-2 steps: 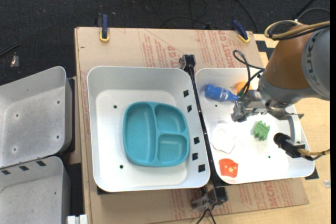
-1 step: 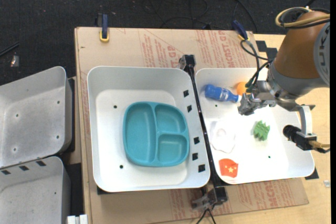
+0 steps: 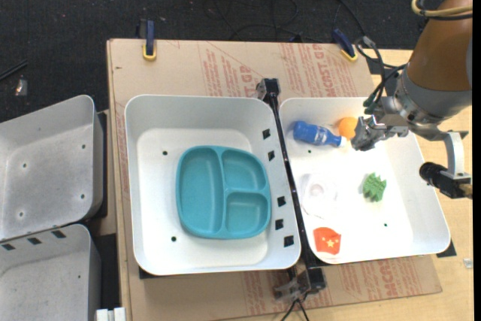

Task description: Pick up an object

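The right bin [image 3: 421,229] holds a blue bottle [image 3: 316,134] lying near its back left, with an orange ball [image 3: 346,125] just to its right. A green leafy toy [image 3: 373,186] lies mid-right, and a red-orange piece [image 3: 327,240] sits near the front edge. A faint translucent white item [image 3: 319,189] rests at the bin's centre left. My gripper [image 3: 364,138] hangs low at the back of the right bin, just right of the orange ball, with nothing visibly held.
The left bin [image 3: 150,124] holds a teal divided plate [image 3: 223,192]. A black divider [image 3: 285,177] runs between the bins. Two white lids [image 3: 45,162] lie off the bench at left. Clamps [image 3: 149,49] stand at the board's back edge.
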Action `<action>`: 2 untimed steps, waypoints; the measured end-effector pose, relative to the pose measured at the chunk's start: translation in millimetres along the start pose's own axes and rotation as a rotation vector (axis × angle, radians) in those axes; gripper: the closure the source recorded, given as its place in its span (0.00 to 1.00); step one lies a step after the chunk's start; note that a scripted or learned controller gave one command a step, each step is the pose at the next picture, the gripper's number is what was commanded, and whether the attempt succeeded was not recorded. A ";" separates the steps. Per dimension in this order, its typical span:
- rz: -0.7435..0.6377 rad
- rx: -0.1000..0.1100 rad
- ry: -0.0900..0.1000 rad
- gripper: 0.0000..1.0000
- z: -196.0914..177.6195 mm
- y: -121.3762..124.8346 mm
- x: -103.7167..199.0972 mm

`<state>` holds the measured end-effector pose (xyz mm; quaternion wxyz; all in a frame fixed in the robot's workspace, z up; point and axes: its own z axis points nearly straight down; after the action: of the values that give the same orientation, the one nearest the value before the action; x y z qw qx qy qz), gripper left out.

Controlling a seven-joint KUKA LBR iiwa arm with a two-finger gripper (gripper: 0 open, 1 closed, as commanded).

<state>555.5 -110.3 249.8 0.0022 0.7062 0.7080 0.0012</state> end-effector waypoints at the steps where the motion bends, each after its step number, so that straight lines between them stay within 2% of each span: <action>1: -0.005 0.006 0.003 1.00 -4.7 -10.2 50.5; 2: -0.005 0.009 0.003 1.00 12.6 -27.9 101.7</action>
<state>527.4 -8.7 236.9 -0.0019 0.7046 0.7096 -0.0008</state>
